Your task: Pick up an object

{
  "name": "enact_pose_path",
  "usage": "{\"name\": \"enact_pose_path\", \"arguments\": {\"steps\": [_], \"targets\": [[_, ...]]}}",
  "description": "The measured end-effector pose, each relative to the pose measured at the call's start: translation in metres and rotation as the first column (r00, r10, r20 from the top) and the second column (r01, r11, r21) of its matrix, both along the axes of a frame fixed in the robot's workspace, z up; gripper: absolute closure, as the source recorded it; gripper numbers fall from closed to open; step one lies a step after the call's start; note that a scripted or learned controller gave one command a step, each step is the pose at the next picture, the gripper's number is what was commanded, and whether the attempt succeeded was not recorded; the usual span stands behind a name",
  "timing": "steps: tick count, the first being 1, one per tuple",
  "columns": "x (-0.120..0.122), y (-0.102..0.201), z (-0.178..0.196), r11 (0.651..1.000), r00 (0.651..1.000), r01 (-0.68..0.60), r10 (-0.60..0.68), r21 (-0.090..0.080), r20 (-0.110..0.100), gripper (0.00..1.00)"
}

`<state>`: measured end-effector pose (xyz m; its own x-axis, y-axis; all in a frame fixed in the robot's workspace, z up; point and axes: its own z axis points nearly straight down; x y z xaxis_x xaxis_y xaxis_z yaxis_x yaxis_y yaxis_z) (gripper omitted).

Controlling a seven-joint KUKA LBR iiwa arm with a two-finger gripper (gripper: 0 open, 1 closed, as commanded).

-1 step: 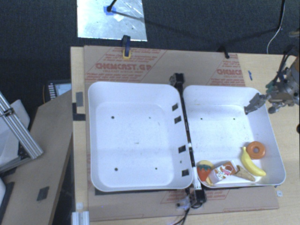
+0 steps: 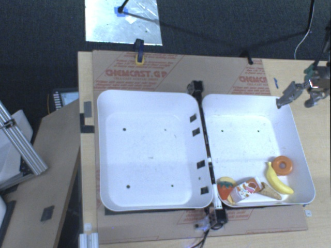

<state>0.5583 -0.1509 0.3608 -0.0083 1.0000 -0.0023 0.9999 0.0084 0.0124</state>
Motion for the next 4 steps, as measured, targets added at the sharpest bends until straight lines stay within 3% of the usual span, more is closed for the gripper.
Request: {"name": "enact_pose_path", "arguments": {"steps": [1,2,3,4], "targets": [[-0.023,0.062,0.080,1.000,1.000,-0.003,0.003,0.003,0.000,0.00],[-0.073,0.129,0.182,1.000,1.000,-0.004,0.004,0.004,0.004,0.00],[-0.072,0.194,0.174,1.000,1.000,-0.003,0.003,0.004,-0.009,0.00],[-0.072,0.249,0.174,1.000,1.000,-0.002,0.002,0.005,-0.010,0.00]]}}
